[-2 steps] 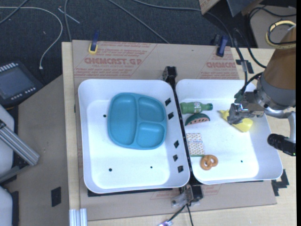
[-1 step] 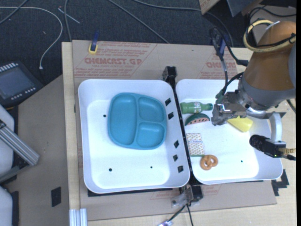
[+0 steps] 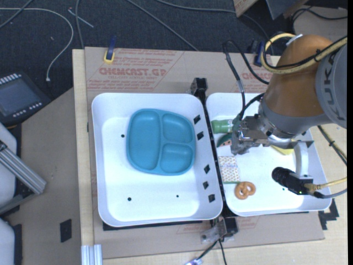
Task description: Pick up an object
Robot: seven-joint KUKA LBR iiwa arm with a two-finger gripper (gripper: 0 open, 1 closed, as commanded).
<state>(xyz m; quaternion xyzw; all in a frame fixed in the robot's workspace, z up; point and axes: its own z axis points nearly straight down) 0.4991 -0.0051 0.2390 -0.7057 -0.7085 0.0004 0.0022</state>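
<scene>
In the right bin (image 3: 265,204) lie a green object (image 3: 220,126) near the left wall, a small patterned square packet (image 3: 228,168) below it, and a brown pretzel (image 3: 244,190) near the front. My gripper (image 3: 240,144) hangs low over the bin's left part, just right of the green object and above the packet. Nothing shows between its tips. A blue divided plate (image 3: 161,141) rests in the left bin (image 3: 110,164).
The arm's grey body and orange band (image 3: 300,59) cover the right bin's upper middle. A black divider with clips (image 3: 208,148) runs between the two bins. Cables trail across the floor behind the bench.
</scene>
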